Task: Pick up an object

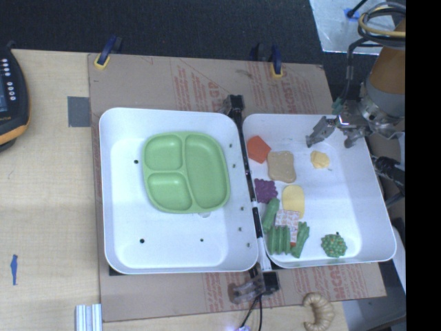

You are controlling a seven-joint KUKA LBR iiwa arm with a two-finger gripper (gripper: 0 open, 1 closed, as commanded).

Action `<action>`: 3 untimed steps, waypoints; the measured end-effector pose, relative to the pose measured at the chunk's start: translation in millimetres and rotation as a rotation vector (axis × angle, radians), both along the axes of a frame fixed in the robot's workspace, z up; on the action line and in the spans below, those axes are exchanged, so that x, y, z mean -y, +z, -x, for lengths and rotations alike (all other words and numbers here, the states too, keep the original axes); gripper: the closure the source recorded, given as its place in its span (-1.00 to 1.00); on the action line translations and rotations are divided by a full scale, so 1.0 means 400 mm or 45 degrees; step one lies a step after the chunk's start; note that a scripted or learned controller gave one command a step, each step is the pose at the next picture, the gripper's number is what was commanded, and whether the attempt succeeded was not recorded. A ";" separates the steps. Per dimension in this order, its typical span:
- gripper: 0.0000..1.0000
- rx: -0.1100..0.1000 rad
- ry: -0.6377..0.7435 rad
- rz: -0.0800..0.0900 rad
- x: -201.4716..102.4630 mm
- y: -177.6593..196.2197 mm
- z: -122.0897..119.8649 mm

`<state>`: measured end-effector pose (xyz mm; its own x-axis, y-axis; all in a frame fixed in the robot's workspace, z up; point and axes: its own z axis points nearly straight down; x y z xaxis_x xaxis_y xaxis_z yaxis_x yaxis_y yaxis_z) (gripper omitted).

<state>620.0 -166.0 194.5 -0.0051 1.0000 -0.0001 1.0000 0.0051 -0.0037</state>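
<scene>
The bench (48,205) is of light wood, and a big sheet of brown cardboard (172,88) lies on it, held at the far edge by a yellow clamp (105,52) and a blue clamp (275,59). On the cardboard two shallow white bins stand side by side, touching along the middle. The left bin (124,240) holds a light green plate (186,172) with three compartments, which lies a little toward the far side of the bin. The right bin (358,212) holds the small toy foods. The grey arm (386,74) comes in at the upper right, and its gripper (335,136) hangs over the far right corner of the right bin; its two dark fingers are spread apart and there is nothing between them. Just below the gripper lies a small yellow piece (320,160), apart from the rest. Nearer to the middle wall there are an orange-red piece (258,149), a tan slice like bread (281,165), a purple bunch (264,188) and a yellow block (293,198). Toward the near side, several green beans (278,238) lie close together next to a pale card with red marks (289,221). A small green cluster like broccoli (334,244) lies alone near the front right corner. A black and orange device (10,95) rests at the left edge of the bench.
</scene>
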 end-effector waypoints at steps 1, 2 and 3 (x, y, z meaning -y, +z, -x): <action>-1.00 -0.003 0.005 -0.002 -0.155 -0.057 0.050; -1.00 -0.004 -0.007 0.000 0.121 -0.257 0.010; -1.00 0.006 0.002 0.000 0.055 -0.255 -0.095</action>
<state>658.1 -188.1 92.7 -0.0064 1.0000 -0.0002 1.0000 0.0064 0.0010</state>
